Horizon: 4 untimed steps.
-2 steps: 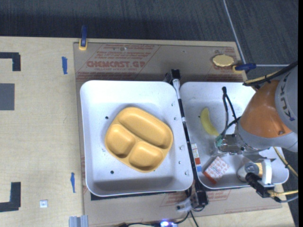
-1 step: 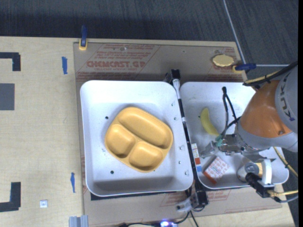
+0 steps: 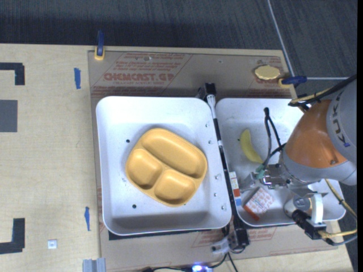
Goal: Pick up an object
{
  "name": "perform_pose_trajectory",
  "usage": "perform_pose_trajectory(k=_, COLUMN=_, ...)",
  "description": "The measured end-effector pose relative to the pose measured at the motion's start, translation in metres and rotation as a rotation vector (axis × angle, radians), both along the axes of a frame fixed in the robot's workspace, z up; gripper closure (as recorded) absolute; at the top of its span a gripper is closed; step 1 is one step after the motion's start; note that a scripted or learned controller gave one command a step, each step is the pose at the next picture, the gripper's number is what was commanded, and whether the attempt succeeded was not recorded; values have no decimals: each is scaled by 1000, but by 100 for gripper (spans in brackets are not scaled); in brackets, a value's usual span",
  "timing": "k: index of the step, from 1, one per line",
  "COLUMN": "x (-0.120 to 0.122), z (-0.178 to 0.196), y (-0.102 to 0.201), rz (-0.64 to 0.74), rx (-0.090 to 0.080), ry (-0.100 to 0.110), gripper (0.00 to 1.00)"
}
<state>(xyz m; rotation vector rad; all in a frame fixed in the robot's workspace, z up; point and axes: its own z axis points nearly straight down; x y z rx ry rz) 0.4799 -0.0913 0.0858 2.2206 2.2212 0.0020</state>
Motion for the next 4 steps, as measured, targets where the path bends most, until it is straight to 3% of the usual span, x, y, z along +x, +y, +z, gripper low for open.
perform_pose_trajectory(k=1, x=2, z=11, y=-1, rz=-1, rx=-2, ry=-6, gripper=100)
perform_pose_trajectory(k=2, x=2, z=11, y=-1, rz=-1, rx=-2, ry=-6, gripper=0)
perform_pose_trajectory(k=3, x=0, z=0, y=0, rz=0, rx=1, ry=1, gripper=0)
perform_pose_trajectory(k=4, x=2, z=11, y=-1, rz=0, rx=-2, ry=-6, gripper=100)
